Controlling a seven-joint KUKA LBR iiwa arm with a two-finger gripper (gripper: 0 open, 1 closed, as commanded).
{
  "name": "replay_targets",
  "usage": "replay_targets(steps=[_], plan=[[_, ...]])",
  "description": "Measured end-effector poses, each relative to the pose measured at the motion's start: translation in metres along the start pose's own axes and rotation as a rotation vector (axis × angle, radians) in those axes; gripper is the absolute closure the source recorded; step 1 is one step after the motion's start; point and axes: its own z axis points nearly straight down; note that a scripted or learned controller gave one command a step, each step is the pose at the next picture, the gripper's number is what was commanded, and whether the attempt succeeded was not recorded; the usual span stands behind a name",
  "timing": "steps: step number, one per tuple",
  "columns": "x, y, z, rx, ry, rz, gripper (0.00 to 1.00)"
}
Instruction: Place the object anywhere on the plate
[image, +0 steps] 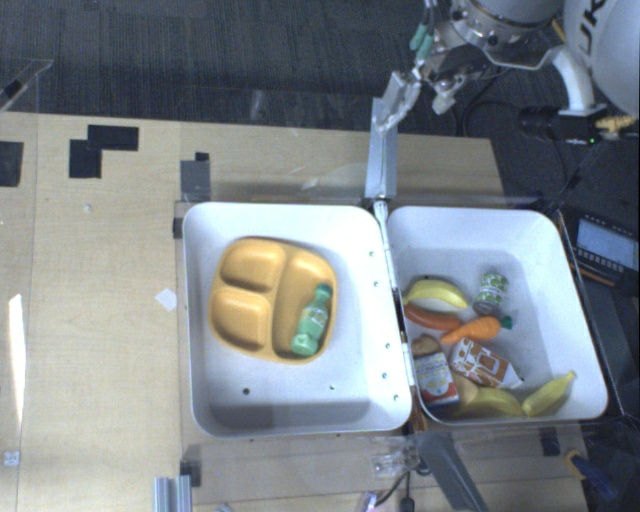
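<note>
While the arm hangs high above the bins, the green bottle already lies on the yellow plate.

Since the bottle rests on its side in the plate's right-hand compartment, inside the left bin, the placing step looks done, and the arm appears to be in retreat or between tries. The gripper sits near the top edge, well apart from both bins, with nothing between its fingers; how wide they stand I cannot tell. If another object is wanted, the next move calls for a descent into the right bin, where bananas, a carrot and cartons crowd together.
</note>
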Motion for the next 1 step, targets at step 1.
replay_targets(steps=[1], plan=[[0.0000,0.0000,0.0000,0.000,0.000,0.000,0.00]])
